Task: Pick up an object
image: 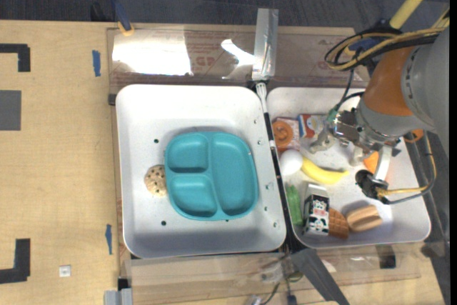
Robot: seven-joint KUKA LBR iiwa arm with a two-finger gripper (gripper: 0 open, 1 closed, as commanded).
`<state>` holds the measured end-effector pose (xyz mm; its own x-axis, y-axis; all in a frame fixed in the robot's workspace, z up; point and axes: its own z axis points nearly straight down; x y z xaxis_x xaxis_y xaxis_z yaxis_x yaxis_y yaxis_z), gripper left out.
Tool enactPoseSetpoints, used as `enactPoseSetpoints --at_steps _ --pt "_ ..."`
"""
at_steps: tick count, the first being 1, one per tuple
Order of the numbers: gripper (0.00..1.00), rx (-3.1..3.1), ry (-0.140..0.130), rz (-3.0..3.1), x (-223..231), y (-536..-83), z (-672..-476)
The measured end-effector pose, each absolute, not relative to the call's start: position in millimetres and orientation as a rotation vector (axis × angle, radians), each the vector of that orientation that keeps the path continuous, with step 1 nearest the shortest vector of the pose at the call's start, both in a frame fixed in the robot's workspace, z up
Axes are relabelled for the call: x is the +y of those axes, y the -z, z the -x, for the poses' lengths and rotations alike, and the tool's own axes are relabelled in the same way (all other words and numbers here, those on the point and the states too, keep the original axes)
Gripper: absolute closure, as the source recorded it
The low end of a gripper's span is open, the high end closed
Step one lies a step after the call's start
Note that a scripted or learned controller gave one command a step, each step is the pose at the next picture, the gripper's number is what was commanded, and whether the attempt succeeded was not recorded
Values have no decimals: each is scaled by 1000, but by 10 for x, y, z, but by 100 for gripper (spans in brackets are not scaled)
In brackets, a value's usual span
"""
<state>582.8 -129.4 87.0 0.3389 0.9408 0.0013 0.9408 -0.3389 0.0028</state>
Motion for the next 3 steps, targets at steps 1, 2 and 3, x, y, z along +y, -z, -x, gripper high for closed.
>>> enactPoseSetpoints --at_steps 1,2,3 --pt "100 1806 -9 -2564 -1293 -989 -5843" --pt "0 1806 -6 -2565 -1293 -981 -5839" --pt "0 1830 -4 -2550 -999 -872 -5538"
